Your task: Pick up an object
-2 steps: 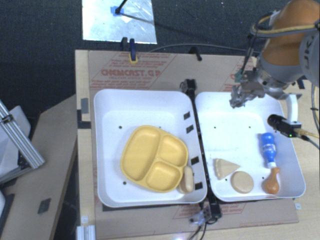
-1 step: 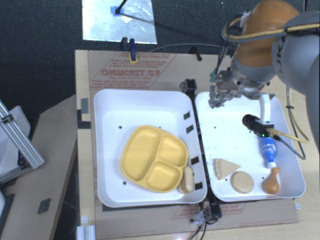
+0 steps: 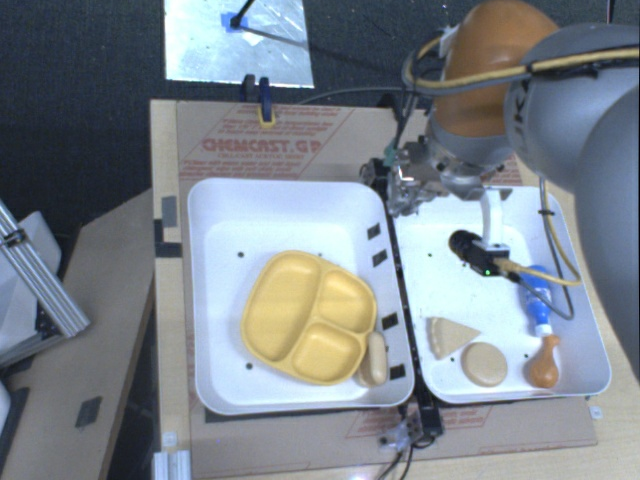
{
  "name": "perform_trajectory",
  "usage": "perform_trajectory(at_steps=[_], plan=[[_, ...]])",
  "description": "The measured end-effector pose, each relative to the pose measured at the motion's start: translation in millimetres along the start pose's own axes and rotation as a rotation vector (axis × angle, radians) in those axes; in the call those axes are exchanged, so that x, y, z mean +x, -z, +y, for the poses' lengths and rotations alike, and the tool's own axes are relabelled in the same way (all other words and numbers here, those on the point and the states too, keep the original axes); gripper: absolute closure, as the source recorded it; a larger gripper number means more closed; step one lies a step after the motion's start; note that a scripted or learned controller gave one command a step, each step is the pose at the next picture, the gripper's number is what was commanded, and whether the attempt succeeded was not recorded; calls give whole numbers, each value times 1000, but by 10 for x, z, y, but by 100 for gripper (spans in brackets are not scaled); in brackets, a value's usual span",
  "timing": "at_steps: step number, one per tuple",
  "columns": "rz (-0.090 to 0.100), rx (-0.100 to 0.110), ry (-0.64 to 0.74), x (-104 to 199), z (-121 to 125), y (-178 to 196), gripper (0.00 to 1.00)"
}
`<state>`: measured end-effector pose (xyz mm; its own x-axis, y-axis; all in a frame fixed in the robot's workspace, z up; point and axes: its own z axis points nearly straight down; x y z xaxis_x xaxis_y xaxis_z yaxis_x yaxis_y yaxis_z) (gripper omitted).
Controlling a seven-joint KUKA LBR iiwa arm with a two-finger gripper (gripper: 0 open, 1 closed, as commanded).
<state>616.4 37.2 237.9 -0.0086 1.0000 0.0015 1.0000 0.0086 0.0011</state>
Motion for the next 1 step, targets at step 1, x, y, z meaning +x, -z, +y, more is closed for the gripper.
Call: perform_trajectory(at_steps=[1], plan=[[2, 0, 2, 623, -35, -22, 100]])
